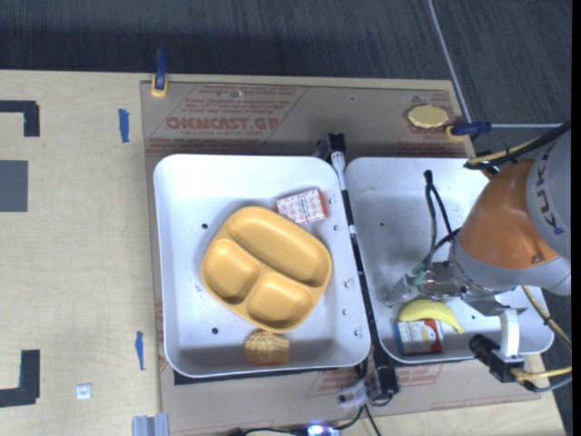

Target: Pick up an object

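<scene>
In the right bin (390,198), a yellow banana (432,312) lies near the front wall, with a small can with a red and white label (419,336) just in front of it. My gripper (414,286) hangs low over the bin, right behind the banana and close to touching it. The grey wrist and orange band (508,230) cover the bin's right part. Nothing shows as held.
The left bin (177,243) holds a large yellow divided tray (263,266), a small red and white box (301,205) behind it and a round tan object (267,345) at the front wall. Black cables (436,212) trail over the right bin. A divider (349,234) separates the bins.
</scene>
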